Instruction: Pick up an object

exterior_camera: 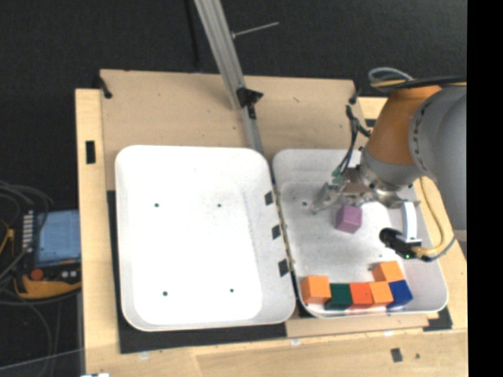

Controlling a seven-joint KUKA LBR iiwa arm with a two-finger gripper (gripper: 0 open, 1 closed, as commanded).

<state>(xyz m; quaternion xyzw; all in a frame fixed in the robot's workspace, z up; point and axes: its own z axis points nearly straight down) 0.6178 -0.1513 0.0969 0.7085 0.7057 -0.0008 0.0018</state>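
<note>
Hovering over the purple block (348,218) in the right bin (302,171), your gripper (346,199) needs lowering; its grip state can't be told.

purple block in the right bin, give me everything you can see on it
The purple block is a small, matte, pale purple cube-like piece, looking like foam or painted wood. It sits tilted, one corner turned toward the camera, in the middle of the right bin, apart from the orange, green and blue blocks along the bin's near wall. The gripper is directly above it, at its top edge; whether they touch, or whether it rests on the floor, cannot be told.
</note>
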